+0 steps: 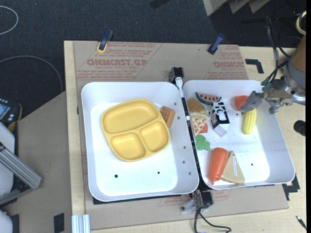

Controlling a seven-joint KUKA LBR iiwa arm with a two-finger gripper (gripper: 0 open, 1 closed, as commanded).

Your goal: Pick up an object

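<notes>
Toward three o'clock in the right white bin (pixel 272 171), I see a ridged yellow plastic corn cob (pixel 249 121), long axis twelve-to-six, beneath my spread, empty grey two-finger gripper (pixel 263 104).

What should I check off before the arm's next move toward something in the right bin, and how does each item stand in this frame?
1. Gripper over the right bin: ok.
2. Item near it: corn cob lies just below: ok.
3. Anything held between fingers: nothing seen: ok.
4. Corn cob apart from the red piece: narrow gap: ok.
5. Finger opening: cannot tell.
6. Yellow divided plate in the left bin, away from the arm: ok.
</notes>
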